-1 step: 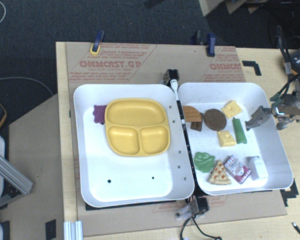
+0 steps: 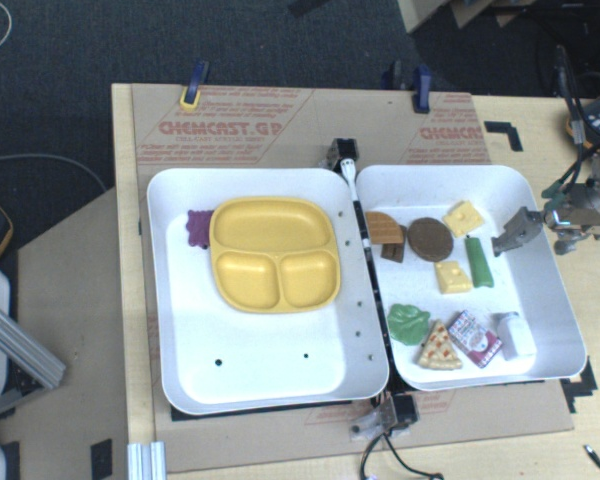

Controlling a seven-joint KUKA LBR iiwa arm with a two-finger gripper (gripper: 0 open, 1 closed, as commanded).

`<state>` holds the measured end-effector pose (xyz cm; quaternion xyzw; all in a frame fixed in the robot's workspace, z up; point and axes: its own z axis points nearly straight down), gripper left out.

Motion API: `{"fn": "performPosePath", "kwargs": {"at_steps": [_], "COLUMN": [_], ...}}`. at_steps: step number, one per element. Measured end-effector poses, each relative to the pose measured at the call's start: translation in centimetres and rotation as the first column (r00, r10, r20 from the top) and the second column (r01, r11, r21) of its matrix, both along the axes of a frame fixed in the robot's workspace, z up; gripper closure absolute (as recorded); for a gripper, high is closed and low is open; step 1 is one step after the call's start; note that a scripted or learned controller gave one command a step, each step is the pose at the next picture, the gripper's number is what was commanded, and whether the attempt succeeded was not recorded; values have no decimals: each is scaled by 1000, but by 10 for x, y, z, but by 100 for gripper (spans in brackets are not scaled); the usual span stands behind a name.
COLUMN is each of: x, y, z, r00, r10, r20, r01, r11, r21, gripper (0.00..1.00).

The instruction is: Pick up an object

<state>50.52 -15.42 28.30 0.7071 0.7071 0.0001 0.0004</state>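
On my cardboard-covered surface point(image 2: 280, 128), the gripper point(image 2: 515, 231) hovers at the right bin's point(image 2: 555, 308) edge, fingers' opening indiscernible, holding nothing visible.

Purple item point(image 2: 197, 228) half-hidden behind yellow tray point(image 2: 275, 251); arm point(image 2: 587, 208) cut off at right edge.
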Motion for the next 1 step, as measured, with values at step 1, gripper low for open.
{"fn": "performPosePath", "kwargs": {"at_steps": [1], "x": [-3], "y": [5], "z": [-43], "r00": [1000], "r10": [0], "r20": [-4], "r01": [0], "r11": [1000], "r21": [2], "gripper": [0]}}
